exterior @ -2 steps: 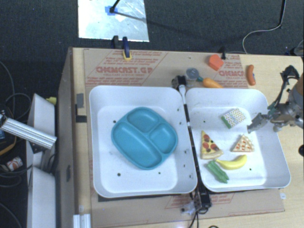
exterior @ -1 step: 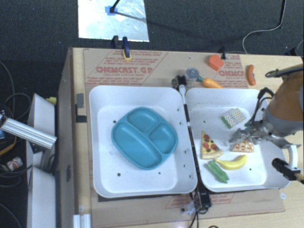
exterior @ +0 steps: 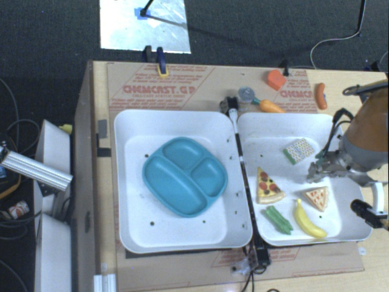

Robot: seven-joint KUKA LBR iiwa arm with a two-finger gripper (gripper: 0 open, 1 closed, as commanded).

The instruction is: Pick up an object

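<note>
The right bin [exterior: 267, 126] holds a patterned green and white block [exterior: 299, 150], a pizza slice [exterior: 268, 186], a smaller wedge slice [exterior: 316, 197], a yellow banana [exterior: 308, 219] and a green pea pod [exterior: 278, 219]. My gripper [exterior: 317, 168] hangs low over the right bin's right side, just above the wedge slice and below-right of the patterned block. Nothing shows between its fingers. The arm's orange band [exterior: 371, 126] rises at the right edge.
The left bin [exterior: 130, 163] holds a blue divided plate [exterior: 184, 175]. Behind the bins on the bench lie an orange block [exterior: 276, 79], a carrot [exterior: 268, 106], a sausage [exterior: 320, 96] and a clamp [exterior: 161, 62]. A cable [exterior: 331, 41] runs at the back right.
</note>
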